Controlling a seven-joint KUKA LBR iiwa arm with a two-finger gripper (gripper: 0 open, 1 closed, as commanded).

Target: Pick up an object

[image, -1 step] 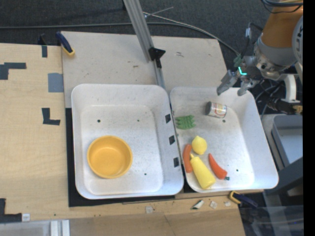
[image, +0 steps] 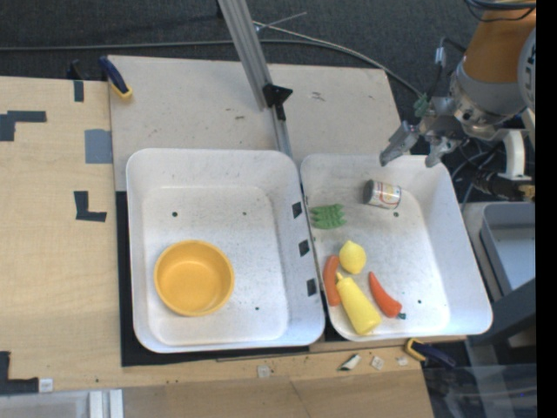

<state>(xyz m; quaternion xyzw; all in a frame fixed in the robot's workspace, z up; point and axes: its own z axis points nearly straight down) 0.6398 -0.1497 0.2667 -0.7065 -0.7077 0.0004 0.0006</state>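
My gripper (image: 414, 149) hangs over the far right corner of the right bin (image: 452, 233), its two fingers spread apart with nothing between them. Below and left of it a small silver can (image: 382, 194) lies on its side. A green toy (image: 328, 217) rests by the bin's left wall. Nearer the front lie a yellow lemon (image: 352, 256), a yellow bottle (image: 358, 306), an orange carrot (image: 331, 279) and a red-orange pepper (image: 385, 295). The left bin (image: 261, 190) holds a yellow bowl (image: 194, 277).
A slanted metal pole (image: 252, 59) rises behind the bins, clamped near the ridge between them. Cables trail across the bench at the back. A grey box (image: 518, 242) stands to the right of the right bin.
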